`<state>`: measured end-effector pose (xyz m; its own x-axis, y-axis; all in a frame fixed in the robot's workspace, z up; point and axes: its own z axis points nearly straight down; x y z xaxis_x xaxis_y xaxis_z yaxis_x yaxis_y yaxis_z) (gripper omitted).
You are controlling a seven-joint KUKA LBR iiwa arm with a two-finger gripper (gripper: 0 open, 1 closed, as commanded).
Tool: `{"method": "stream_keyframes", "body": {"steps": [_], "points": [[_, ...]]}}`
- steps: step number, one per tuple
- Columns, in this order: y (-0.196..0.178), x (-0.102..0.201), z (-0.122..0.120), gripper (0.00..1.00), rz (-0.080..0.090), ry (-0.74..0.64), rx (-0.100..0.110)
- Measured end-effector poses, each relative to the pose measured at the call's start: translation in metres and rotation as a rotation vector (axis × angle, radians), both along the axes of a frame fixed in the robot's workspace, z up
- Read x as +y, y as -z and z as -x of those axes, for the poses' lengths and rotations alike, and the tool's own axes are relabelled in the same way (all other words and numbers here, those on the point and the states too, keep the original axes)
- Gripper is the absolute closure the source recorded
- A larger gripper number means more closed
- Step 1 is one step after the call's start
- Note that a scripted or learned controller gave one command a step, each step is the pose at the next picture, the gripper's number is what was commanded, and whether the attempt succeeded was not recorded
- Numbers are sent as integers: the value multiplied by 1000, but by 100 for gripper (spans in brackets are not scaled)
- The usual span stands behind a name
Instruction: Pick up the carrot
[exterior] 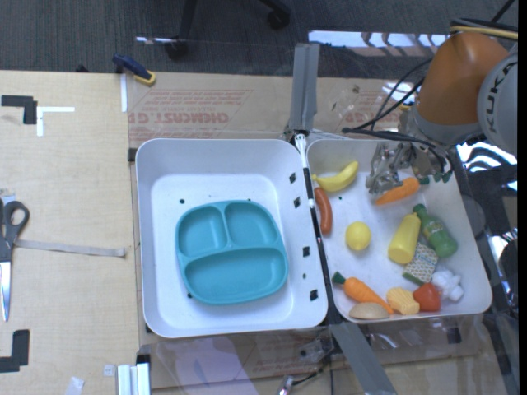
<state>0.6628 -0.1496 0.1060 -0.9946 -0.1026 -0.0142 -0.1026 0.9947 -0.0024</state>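
Note:
Two carrots lie in the right bin. One plain orange carrot sits slantwise in the bin's back half, right under my gripper, which touches or nearly touches its left end. A second carrot with a green top rests near the front edge, well apart from the gripper. The grey arm with its orange band comes in from the back right and hides part of the bin's far corner.
The right bin also holds a banana, a red sausage, a lemon, a yellow bottle, a green bottle and several small foods at the front. The left bin bears a teal divided plate. Scissors lie far left.

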Motion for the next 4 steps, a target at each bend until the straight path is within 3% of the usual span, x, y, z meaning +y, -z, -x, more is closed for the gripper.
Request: {"method": "stream_keyframes", "body": {"steps": [1,2,3,4], "points": [[12,-8,45,100,0,-87,10],[12,-8,45,0,0,-88,9],[12,-24,14,0,1,-96,7],[12,4,10,0,-1,-23,8]]}}
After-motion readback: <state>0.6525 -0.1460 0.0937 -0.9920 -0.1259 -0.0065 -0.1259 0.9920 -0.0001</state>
